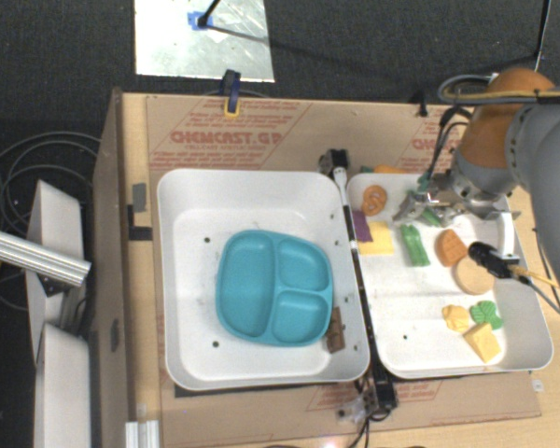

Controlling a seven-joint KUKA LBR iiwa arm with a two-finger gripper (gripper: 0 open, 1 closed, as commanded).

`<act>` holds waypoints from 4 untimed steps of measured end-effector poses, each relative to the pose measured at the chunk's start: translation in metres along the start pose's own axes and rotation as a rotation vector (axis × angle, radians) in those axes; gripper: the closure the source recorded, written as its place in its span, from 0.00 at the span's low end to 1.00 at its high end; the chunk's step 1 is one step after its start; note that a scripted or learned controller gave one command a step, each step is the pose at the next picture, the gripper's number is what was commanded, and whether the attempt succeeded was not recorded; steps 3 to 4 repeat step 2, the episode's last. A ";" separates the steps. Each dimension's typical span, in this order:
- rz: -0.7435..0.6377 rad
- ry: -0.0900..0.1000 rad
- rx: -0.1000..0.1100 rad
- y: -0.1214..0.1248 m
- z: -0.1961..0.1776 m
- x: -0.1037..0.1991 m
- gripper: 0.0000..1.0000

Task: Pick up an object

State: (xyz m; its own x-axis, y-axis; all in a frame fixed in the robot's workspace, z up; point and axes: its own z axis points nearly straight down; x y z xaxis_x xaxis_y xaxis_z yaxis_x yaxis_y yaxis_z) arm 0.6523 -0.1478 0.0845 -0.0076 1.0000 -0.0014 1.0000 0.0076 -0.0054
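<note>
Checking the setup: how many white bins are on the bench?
2: the left bin holds a blue plate; the right bin, touching it, holds the food toys.

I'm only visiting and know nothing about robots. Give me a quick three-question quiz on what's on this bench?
1. True or false: the blue divided plate lies in the left bin.
2. What lies nearest the tool? A) green stick B) yellow wedge C) blue divided plate
3. Fill in: the small food pieces all lie in the ____ bin.

Key: 1 true; 2 A; 3 right.
</note>
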 end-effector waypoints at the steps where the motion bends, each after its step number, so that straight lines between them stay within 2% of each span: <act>1: 0.001 0.003 -0.004 -0.035 0.000 0.041 0.00; 2: 0.002 0.001 -0.010 -0.032 -0.011 0.039 1.00; 4: 0.002 0.001 -0.010 -0.032 -0.011 0.039 1.00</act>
